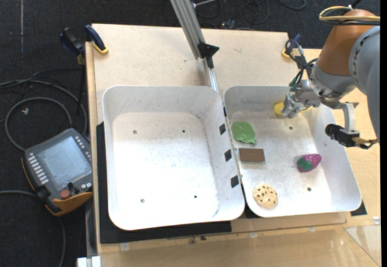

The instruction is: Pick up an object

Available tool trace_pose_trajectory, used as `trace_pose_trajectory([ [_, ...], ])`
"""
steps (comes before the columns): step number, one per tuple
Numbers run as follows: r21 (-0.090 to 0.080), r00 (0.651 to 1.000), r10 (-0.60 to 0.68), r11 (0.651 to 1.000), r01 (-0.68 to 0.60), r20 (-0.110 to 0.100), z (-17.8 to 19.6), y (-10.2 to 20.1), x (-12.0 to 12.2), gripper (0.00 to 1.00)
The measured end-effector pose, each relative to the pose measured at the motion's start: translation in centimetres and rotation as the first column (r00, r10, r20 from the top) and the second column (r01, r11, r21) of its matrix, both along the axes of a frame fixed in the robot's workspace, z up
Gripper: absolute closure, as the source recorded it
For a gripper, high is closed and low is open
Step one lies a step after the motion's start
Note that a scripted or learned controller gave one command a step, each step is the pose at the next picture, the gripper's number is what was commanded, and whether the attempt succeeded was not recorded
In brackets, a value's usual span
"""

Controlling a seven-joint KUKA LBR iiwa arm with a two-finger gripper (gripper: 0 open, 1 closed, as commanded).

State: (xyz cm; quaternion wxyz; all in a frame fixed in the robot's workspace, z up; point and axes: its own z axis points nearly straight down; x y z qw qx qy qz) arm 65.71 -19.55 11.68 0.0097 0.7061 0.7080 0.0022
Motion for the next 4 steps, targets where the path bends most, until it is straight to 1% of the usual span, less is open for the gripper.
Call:
trace_pose_trajectory([
  [1, 0.009, 1.000, 0.001, 1.000, -0.001, -0.009, 6.4, 0.3, 0.4, 1.00],
  [2, 0.008, 1.000, 0.001, 1.000, -0.001, -0.009, 11.5, 0.3, 0.5, 1.00],
  [3, 0.012, 1.000, 0.005, 1.000, -0.005, -0.016, 12.6, 5.3, -0.5, 1.00],
  [4, 0.012, 1.000, 0.005, 1.000, -0.005, -0.018, 11.7, 10.0, -1.0, 1.00],
])
